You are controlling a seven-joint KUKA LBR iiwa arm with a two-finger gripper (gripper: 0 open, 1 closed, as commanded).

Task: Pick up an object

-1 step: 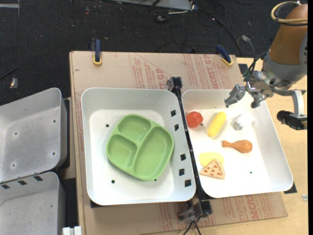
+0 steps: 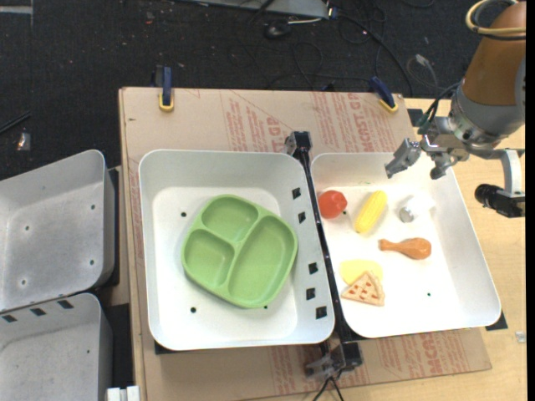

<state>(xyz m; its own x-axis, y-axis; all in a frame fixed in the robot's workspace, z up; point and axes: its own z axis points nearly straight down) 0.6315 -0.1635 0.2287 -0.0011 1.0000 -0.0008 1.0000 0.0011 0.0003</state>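
Camera view: the gripper [image 2: 420, 163] hangs spread apart over the right bin's [image 2: 472, 249] far edge, pinching nothing; in that bin lie a tomato [image 2: 333, 203], corn cob [image 2: 370, 211], drumstick [image 2: 407, 246] and pizza slice [image 2: 365, 291]; the left bin [image 2: 159, 224] carries a green divided plate [image 2: 241, 250]

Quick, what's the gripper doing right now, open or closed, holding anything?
Gripper: open, fingers spread and holding nothing, above the far edge of the right bin.
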